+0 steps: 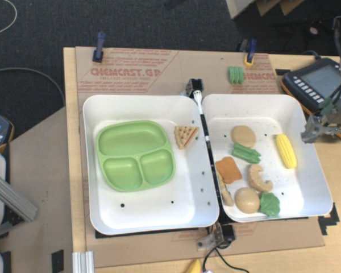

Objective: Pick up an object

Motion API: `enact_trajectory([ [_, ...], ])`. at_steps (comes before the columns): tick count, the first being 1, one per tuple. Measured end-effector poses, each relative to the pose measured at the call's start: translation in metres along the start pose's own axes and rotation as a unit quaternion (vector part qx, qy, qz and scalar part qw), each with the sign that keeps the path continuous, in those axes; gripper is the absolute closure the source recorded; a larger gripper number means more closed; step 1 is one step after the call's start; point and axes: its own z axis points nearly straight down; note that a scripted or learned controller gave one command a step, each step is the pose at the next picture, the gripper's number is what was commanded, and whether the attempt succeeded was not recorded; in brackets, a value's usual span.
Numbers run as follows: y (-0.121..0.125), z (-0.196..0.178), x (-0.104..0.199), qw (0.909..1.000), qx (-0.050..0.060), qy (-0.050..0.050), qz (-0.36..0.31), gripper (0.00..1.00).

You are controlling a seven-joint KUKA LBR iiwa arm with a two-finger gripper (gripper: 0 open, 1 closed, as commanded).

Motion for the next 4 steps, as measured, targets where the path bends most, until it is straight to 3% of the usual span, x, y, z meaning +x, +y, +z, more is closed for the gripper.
enact_trajectory([
  [1, 0.011, 0.121, 0.088, 0.9999, 0.009, 0.004, -0.003, 1.0],
  [2, 0.008, 0.15, 0.166, 1.0, 0.006, 0.003, -0.003, 1.0],
  [3, -0.003, -0.015, 0.182, 1.0, -0.007, 0.003, -0.001, 1.0],
  [4, -0.004, -0.119, 0.158, 1.0, -0.006, 0.001, 0.001, 1.0],
])
